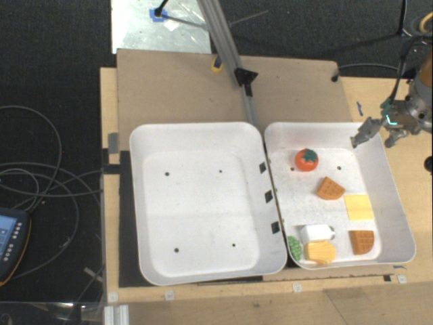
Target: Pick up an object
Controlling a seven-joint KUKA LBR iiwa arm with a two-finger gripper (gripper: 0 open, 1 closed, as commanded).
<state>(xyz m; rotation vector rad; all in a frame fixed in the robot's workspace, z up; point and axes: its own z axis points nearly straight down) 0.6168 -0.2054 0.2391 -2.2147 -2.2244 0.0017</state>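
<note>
The left bin lies bare. In the right bin a toy tomato sits at eight o'clock from the gripper, which hovers spread open and holds nothing over the bin's upper-right rim.

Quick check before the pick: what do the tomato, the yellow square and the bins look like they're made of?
Tomato: likely moulded plastic toy, smooth, with a faint shine and a green top. Yellow square: flat and matte, possibly foam or plastic; the view leaves it open. Bins: thin white plastic by the look, with rounded moulded rims and a dull finish.
</note>
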